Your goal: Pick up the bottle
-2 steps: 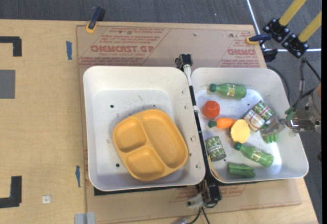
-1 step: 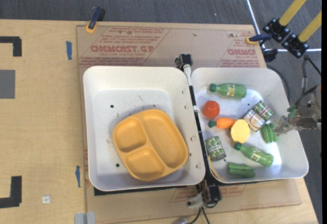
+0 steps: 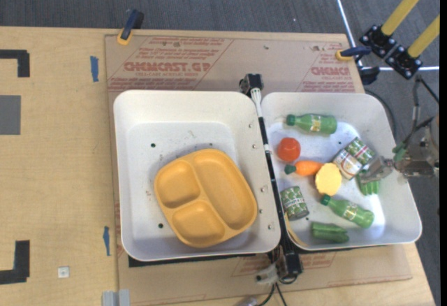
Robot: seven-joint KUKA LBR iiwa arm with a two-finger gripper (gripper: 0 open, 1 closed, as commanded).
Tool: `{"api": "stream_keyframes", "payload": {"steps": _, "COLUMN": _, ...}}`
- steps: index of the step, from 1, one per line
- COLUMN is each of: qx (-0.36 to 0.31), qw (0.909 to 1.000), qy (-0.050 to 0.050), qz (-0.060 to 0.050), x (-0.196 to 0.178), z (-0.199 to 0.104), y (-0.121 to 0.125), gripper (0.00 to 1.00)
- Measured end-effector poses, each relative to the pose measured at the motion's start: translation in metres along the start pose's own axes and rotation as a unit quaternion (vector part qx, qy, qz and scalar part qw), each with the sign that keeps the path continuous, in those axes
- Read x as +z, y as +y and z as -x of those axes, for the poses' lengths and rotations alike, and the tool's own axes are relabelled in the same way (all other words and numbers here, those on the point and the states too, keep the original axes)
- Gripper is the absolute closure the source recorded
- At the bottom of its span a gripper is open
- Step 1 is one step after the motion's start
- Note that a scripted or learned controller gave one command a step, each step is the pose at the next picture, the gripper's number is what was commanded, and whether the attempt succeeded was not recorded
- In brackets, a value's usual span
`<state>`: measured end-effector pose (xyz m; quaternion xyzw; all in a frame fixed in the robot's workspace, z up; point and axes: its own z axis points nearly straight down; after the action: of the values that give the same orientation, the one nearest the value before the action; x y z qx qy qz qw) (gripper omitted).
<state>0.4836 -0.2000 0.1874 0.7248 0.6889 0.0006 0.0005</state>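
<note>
The metal fingers [image 3: 380, 170] sit low at the right bin's [image 3: 404, 224] smooth rim; whether spread, I cannot tell. A glossy green bottle [image 3: 348, 211] lies just below-left, another [image 3: 311, 123] well above-left.

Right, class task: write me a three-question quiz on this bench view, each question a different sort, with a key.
1. True or false: the yellow divided plate lies in the left bin.
2. Multiple choice: what touches the orange carrot on its right end? A) the red tomato B) the yellow lemon C) the green can
3. Fill in: the green bottles number two, one near the right bin's far edge and one toward its ___ edge.

Key: 1 true; 2 B; 3 near. The gripper sits at the right bin's right side, beside a labelled can.
</note>
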Motion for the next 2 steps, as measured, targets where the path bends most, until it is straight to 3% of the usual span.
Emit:
{"api": "stream_keyframes", "payload": {"steps": 1, "qx": -0.016, "qw": 0.9999, "qy": -0.001, "qz": 0.001, "x": -0.081, "z": -0.016, "y": 0.062, "gripper": 0.00}}
{"api": "stream_keyframes", "payload": {"steps": 2, "qx": -0.038, "qw": 0.9993, "qy": 0.000, "qz": -0.001, "x": 0.000, "z": -0.066, "y": 0.131, "gripper": 0.00}}
